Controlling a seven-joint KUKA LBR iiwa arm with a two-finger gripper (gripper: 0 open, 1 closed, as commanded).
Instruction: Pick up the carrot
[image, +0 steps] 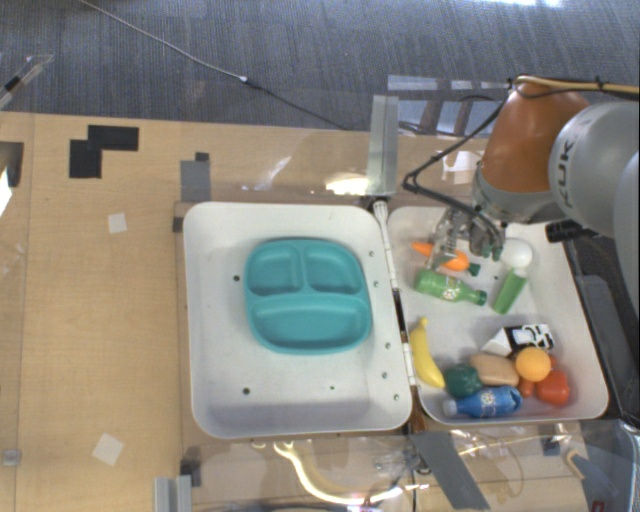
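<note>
The carrot (455, 264) is small and orange and lies in the upper left part of the right bin (590, 340); its tip pokes out to the left. My gripper (466, 240) hangs directly over it, very close or touching, and covers the carrot's middle. The grey arm with its orange band comes in from the upper right.
Just below the carrot lies a green bottle (450, 288); a white-capped green bottle (511, 277) stands to its right. A banana (427, 355), an orange (533, 363), a blue bottle (485, 402) and other items crowd the bin's front. The left bin (210, 380) holds a teal divided plate (305, 295).
</note>
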